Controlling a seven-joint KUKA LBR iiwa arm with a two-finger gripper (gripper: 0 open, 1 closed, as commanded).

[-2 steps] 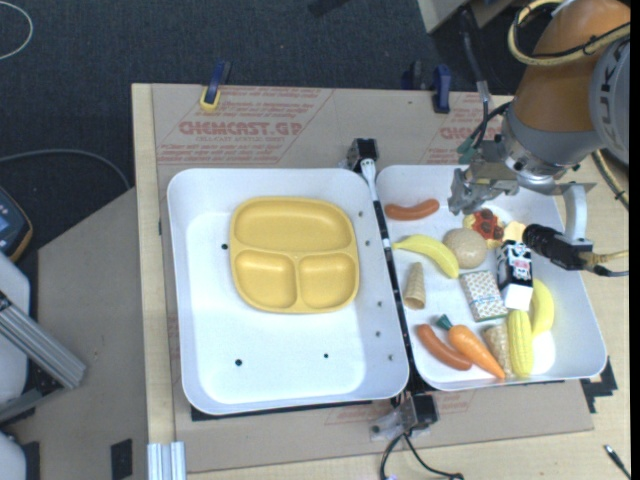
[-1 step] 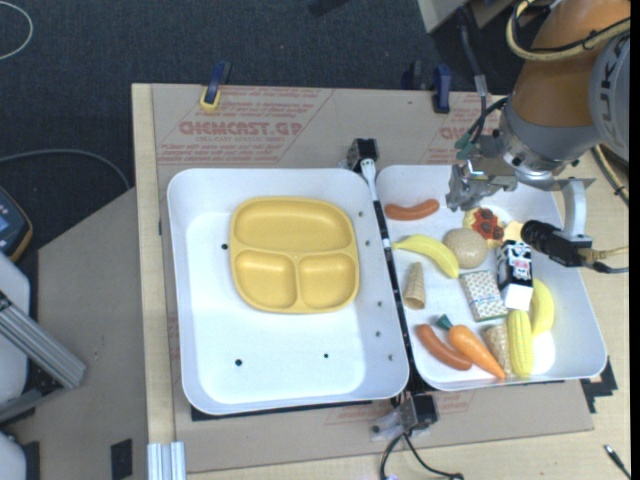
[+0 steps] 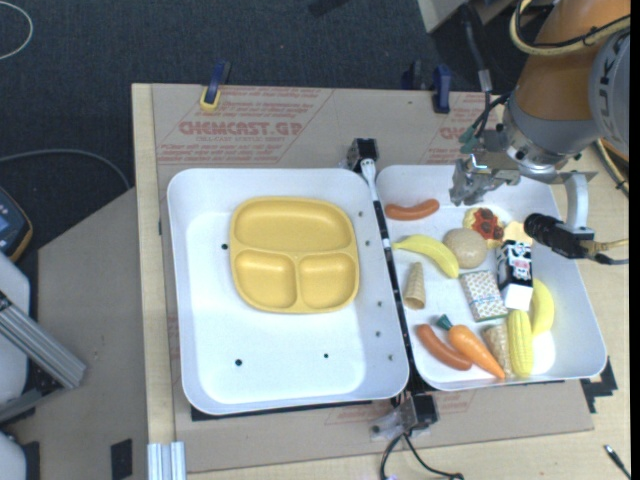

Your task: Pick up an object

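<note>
The right bin [image 3: 590, 338] holds several toy foods. Among them are a red sausage [image 3: 412, 209], a banana [image 3: 430, 253], a beige round piece [image 3: 464, 247], a pizza slice [image 3: 487, 222], a waffle cone [image 3: 414, 285], a carrot [image 3: 474, 350] and a corn cob [image 3: 520, 341]. My gripper [image 3: 472, 190] hangs over the bin's far edge, right of the red sausage and just above the pizza slice. I see nothing held in it.
A yellow divided plate [image 3: 295, 252] lies in the left bin [image 3: 200, 348]. A black-and-white milk carton [image 3: 517, 273] and a checked cracker [image 3: 483, 294] sit mid-bin on the right. Black clips [image 3: 362, 154] join the bins. The arm's orange band [image 3: 565, 58] rises at top right.
</note>
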